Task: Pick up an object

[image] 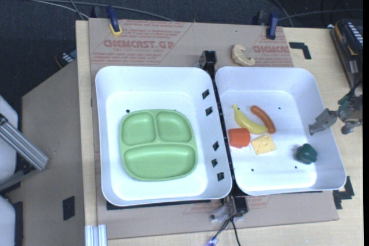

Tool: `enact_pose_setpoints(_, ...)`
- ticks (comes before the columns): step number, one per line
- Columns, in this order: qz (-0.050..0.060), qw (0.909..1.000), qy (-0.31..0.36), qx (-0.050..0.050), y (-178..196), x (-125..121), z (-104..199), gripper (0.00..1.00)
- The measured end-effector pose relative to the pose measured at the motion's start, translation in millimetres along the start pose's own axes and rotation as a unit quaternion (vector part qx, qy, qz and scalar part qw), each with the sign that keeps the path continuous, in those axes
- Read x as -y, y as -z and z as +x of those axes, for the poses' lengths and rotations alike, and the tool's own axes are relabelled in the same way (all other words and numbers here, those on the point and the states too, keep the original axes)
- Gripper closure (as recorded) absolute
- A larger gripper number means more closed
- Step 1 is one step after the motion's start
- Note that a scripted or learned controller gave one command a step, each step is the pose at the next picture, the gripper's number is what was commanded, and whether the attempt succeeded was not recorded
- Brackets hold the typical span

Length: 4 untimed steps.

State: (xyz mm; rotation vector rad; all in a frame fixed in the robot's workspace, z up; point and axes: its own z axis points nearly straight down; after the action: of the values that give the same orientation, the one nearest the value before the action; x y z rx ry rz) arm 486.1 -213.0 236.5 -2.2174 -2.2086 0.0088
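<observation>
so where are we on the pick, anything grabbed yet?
Nothing lifted yet. The banana, sausage, red piece, cheese wedge and green piece all lie in the right bin. The hand sits at that bin's right rim, holding nothing visible. Approach, grasp and lift remain.

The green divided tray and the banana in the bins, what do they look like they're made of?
The green divided tray looks like moulded plastic: one even pale green, rounded compartment walls, soft sheen. The banana is probably a plastic toy: flat uniform yellow, smooth skin. The view cannot confirm either.
</observation>
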Motion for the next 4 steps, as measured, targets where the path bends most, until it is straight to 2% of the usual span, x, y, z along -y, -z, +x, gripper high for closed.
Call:
enact_pose_setpoints(1,-0.006,1.0000,0.002,0.002,5.9,-2.7,0.5,0.00)
enact_pose_setpoints(2,-0.003,1.0000,0.002,0.000,-56.0,-6.1,4.9,0.00)
enact_pose_setpoints(4,-0.004,1.0000,0.002,0.001,-152.0,-2.6,3.9,0.00)
